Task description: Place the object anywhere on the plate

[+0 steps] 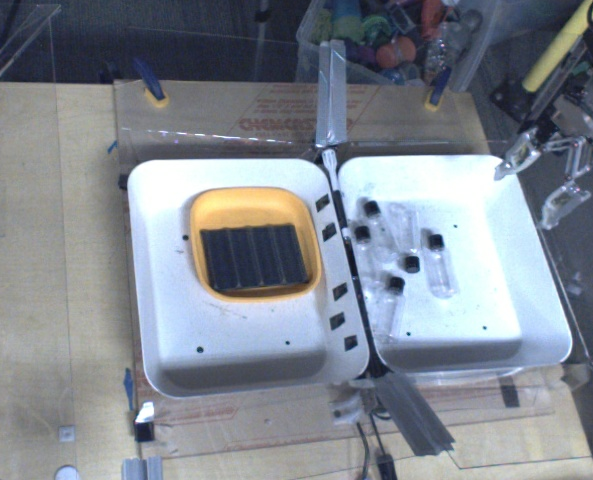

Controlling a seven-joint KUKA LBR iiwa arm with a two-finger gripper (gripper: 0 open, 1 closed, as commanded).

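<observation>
A yellow square plate lies in the left white bin. A dark grey ribbed rectangular object rests flat on the plate and covers most of its floor. My gripper hangs over the far right rim of the right bin, well away from the plate. Its two metal fingers stand open, and nothing is between them.
Several clear plastic tubes with black caps lie in the middle of the right bin. A divider strip with black tabs runs between the bins. A clear tub of colourful toys stands behind the bench.
</observation>
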